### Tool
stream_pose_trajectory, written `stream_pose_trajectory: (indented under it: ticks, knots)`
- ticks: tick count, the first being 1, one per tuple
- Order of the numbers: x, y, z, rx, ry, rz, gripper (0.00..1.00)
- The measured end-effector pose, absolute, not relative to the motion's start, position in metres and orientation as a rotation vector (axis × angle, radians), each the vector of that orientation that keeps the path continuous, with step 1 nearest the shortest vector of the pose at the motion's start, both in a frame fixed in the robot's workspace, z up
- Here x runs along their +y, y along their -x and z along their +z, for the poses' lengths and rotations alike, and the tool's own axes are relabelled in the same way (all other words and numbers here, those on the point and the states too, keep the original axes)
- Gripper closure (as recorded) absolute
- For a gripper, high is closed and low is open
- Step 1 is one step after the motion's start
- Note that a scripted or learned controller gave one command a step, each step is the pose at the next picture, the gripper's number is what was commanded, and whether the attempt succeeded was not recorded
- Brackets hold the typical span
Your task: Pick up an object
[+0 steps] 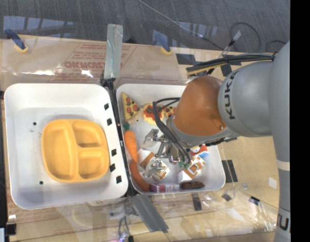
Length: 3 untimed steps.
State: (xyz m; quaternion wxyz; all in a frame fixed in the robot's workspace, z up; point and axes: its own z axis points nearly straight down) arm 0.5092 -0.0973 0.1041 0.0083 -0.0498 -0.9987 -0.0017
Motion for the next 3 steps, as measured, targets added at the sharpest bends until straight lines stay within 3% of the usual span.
stream_pose_trajectory:
  ticks: [1,2,3]
  knots:
    - [-0.094,-0.485,0.097,-3.158,0.230,0.007,0.00]
    - [-0.148,-0.480,0.093,-3.141,0.244,0.001,0.00]
    - [-0.119,-0.559,0.088,-3.101,0.458,-0.002,0.00]
